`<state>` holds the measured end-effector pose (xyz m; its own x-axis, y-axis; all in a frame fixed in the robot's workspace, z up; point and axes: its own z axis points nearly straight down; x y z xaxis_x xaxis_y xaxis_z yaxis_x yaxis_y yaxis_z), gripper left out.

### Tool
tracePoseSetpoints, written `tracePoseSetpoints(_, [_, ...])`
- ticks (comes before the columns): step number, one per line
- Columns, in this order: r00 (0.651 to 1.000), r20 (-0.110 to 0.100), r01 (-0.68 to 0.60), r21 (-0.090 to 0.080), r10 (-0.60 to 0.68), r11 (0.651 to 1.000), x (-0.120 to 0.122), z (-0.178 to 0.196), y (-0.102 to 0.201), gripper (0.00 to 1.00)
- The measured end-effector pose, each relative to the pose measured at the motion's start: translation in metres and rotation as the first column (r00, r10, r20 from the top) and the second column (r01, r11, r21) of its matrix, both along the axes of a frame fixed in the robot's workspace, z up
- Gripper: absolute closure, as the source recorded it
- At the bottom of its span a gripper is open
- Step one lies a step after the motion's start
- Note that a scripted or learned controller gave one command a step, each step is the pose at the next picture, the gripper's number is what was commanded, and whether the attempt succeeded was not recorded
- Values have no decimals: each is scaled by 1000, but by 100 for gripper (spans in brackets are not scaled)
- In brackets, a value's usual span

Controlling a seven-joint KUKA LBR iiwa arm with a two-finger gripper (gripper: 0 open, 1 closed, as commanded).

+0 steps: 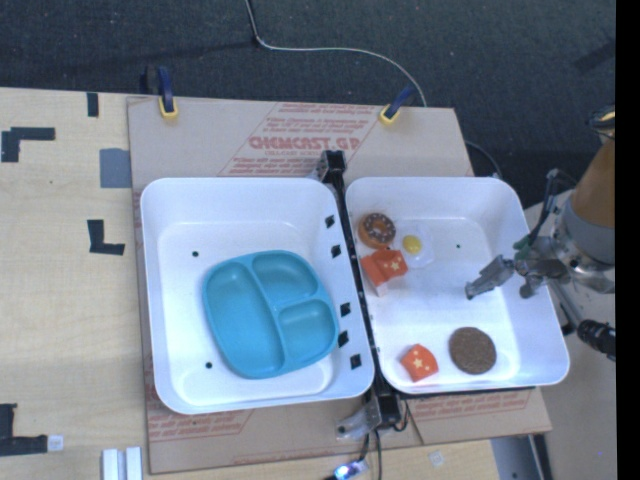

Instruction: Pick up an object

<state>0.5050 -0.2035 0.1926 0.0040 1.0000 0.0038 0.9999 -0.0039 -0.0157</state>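
2 round cookies, smooth blue 3-compartment tray.

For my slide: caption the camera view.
End effector hovers above right bin of toy food; blue tray in left bin.

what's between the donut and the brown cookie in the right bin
In the camera view, only bare white bin floor lies on the line from the donut to the brown cookie. The yellow piece and upper orange block sit just beside it.
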Motion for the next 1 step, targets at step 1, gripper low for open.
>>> tracePoseSetpoints(1, [1000, 13, -5, -3, 5, 1000, 3, 8, 1, 0])
